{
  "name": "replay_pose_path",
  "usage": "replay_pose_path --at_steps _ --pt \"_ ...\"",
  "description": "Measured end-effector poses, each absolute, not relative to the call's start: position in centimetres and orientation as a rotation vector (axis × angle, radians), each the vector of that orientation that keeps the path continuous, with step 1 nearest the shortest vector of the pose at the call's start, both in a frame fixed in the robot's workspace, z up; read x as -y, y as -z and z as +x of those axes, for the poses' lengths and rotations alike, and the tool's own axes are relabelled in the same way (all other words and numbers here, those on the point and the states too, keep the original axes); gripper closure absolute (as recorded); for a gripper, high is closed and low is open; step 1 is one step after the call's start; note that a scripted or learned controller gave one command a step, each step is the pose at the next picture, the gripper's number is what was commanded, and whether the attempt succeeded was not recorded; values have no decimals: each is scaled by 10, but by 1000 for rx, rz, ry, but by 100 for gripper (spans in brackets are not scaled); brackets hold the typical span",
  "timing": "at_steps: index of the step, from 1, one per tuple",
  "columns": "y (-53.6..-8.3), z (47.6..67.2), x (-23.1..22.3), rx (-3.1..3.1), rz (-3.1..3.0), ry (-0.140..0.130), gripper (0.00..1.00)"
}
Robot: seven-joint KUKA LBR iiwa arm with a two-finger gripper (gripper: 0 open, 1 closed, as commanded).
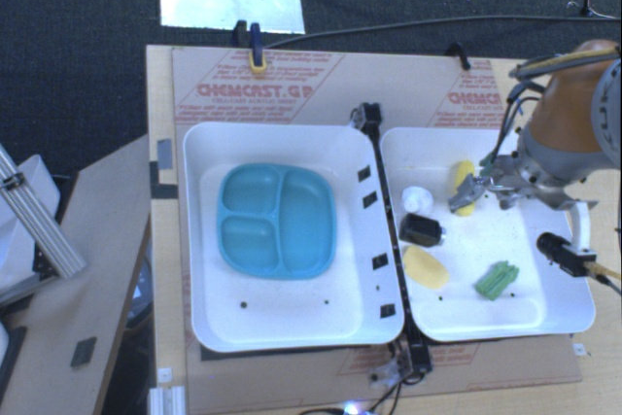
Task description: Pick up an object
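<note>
Gripper (465,197): opening cannot be told; its tip overlaps the yellow object (462,180).
Yellow object: elongated, banana-like, in the right bin (559,311).

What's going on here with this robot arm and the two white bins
A grey and orange robot arm reaches in from the right over the right bin, its gripper low by a yellow object near the bin's back. Whether it has hold of it is unclear. Also in that bin lie a small white piece, a black block, a pale yellow lump and a green item. The left bin holds a blue divided plate.
</note>
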State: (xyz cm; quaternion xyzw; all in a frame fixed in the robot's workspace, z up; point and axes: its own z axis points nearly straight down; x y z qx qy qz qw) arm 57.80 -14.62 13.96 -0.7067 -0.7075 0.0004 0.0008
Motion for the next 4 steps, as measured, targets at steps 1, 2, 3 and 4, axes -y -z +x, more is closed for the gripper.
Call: replay_pose_path --at_steps 1,2,3,4 --pt "-87 578 146 2220 -2219 -2 0" --pt "-101 580 146 2225 -2224 3 100" --pt "-154 583 157 2226 -2227 5 100" --pt "-218 584 163 2231 -2223 7 100"
